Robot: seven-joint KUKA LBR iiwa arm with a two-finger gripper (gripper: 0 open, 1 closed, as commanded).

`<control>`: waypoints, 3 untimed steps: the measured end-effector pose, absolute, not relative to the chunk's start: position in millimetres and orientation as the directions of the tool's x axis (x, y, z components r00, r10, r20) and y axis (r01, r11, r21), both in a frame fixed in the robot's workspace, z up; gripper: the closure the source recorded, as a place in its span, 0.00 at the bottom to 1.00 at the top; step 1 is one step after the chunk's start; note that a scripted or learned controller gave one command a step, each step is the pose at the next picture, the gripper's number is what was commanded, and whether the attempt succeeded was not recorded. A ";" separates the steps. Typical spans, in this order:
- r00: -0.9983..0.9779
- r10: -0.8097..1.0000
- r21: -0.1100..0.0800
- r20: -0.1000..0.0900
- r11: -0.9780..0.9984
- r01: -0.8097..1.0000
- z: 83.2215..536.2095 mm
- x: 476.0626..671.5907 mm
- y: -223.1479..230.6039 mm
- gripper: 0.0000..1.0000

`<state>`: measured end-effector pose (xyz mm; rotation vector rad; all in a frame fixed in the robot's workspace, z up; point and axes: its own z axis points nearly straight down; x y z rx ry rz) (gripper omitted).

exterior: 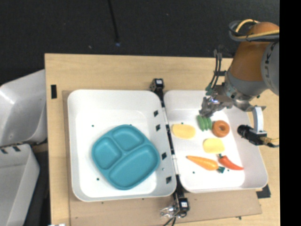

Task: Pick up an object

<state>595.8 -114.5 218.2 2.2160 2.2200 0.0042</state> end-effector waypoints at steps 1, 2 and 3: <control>-0.007 1.000 0.002 0.001 0.007 1.000 226.9 607.1 -67.1 1.00; -0.007 1.000 0.002 0.001 0.007 1.000 240.3 610.0 -14.6 1.00; -0.007 1.000 -0.001 0.001 0.007 1.000 234.1 606.9 45.5 1.00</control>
